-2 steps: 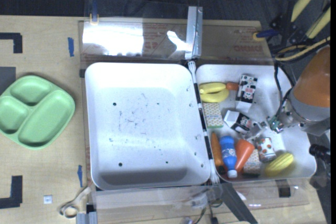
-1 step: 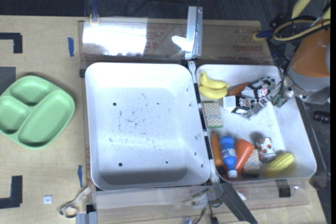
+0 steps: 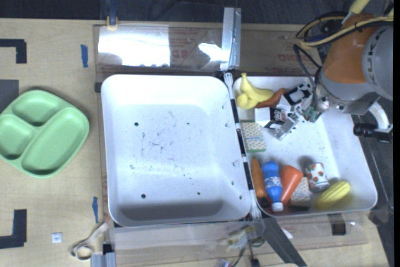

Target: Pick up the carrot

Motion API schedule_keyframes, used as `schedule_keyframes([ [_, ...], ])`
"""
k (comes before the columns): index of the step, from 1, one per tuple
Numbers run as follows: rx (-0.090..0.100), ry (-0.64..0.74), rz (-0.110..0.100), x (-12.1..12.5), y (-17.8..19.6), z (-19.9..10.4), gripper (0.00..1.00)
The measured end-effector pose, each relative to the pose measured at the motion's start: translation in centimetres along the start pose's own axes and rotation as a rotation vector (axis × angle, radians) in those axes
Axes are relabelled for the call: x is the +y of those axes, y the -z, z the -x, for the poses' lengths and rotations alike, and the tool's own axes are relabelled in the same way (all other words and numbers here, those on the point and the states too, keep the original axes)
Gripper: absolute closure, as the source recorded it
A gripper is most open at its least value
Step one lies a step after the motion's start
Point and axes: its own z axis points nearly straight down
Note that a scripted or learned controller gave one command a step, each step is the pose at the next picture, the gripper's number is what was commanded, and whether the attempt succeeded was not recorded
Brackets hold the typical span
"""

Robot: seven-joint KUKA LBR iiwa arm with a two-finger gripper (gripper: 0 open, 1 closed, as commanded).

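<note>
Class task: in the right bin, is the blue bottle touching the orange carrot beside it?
Touching. The camera view shows the blue bottle lying flush against the carrot, no white bin floor between them.

Light is bright and even from above, and the two white bins (image 3: 169,134) come out nearly washed out. Strong glare lies on the clear panel (image 3: 162,47) at the far side of the left bin, while soft shadow gathers along that bin's near wall. The picture is slightly soft, and the floor beyond the bench (image 3: 37,72) is dim.
</note>
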Motion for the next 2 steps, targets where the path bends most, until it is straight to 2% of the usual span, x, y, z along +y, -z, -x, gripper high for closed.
schedule_keyframes([
  [1,0.020,0.165,-0.002,-0.3,-0.2,5.4,0.00],
  [2,-0.008,0.270,0.021,0.4,6.4,-2.0,0.00],
])
